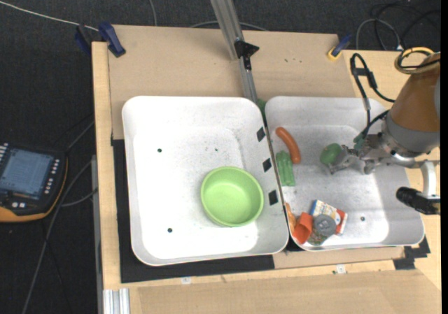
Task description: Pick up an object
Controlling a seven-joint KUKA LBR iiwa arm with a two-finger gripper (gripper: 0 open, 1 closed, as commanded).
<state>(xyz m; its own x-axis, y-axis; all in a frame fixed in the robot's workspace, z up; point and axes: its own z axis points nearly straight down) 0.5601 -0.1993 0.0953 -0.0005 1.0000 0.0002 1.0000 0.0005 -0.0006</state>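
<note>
While the arm (418, 113) reaches in from the right, we see its gripper (341, 161) low over the right bin (364, 111), with the orange band above the wrist at the frame's right edge. At the fingertips sits a dark green lump (330, 154), touching or just beside them; we cannot tell whether the fingers are closed on it or merely next to it, nor how wide they stand, since the metal parts blur together there.

Left of the lump, near the bin's left wall, lies an orange sausage (288, 144), slanted, and just below it a green block (285, 168) lying along the wall. At the bin's near-left corner we find a small heap: an orange scoop-like piece (302, 226), a grey round lid or disc (324, 224), and a packet (329, 210) with red, white and blue print beneath them.

The left bin (175, 124) holds a light green bowl (232, 196), upright, toward its right side near the front. Both bins rest on a brown bench (182, 61), with a blue clamp (112, 38) at its far-left corner. A handheld pendant (28, 180) lies on the dark floor to the left.
</note>
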